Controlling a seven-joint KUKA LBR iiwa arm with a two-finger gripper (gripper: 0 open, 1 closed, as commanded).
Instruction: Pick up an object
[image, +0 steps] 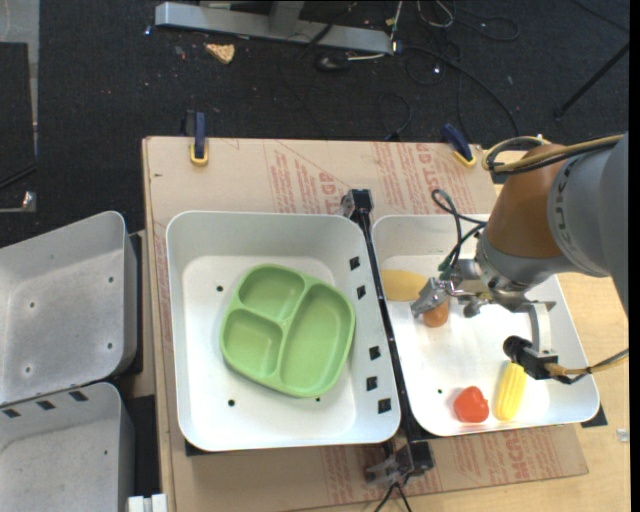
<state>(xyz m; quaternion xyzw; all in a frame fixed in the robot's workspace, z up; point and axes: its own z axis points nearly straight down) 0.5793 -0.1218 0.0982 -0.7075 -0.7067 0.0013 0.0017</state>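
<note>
Camera view: the tool (437, 298) sits low in the right bin (575, 320), right at a small brown object (435, 315) beside a yellow piece (402, 285). This looks like the grasp step. Whether it is open or closed on anything, I cannot tell. Next comes a firm closing and a straight lift. A smooth red ball (471, 404) and ridged corn (510, 390) lie nearer the front; the glossy green tray (288, 330) has three compartments.

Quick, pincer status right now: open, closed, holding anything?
Pincer: low in the right bin, right at a small orange-brown object; open or closed cannot be told, and no hold is visible.
</note>
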